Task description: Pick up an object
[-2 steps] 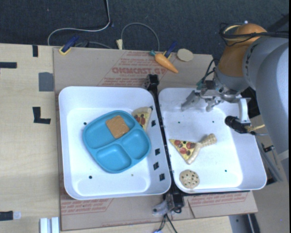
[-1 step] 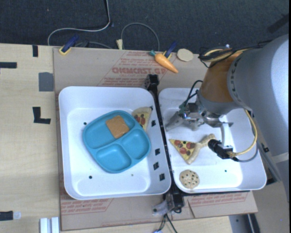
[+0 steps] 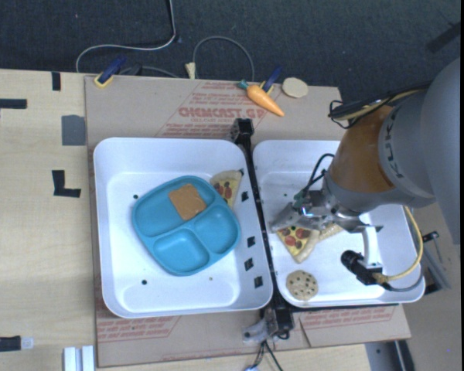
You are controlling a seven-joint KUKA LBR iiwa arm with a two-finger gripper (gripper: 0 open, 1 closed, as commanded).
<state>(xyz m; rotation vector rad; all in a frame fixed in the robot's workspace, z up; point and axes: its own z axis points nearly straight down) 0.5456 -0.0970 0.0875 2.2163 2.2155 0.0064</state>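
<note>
- Grey arm with orange band [image 3: 367,157] reaches in from the right, wrist bent down into the right shallow white bin [image 3: 278,157].
- Claw [image 3: 305,215] is low over the toy pizza slice with red toppings [image 3: 298,239], at or just above its upper edge. Cannot tell how the claw is set: wrist hardware and cabling crowd it.
- Judgement: pizza slice is the likely pick target, since the claw is lowered right at it; no grasp confirmed.
- Round tan toy cookie with dark chips [image 3: 301,285] lies near the front wall of the same bin, apart from the claw.
- Left shallow white bin [image 3: 108,230] holds a blue divided plastic tray [image 3: 182,246] with a brown toast-like square [image 3: 187,202] in its upper compartment; a second toy pizza wedge [image 3: 228,185] lies beside the tray.
- On the desk behind the bins: orange toy carrot [image 3: 264,99], small beige disc [image 3: 295,87].
</note>
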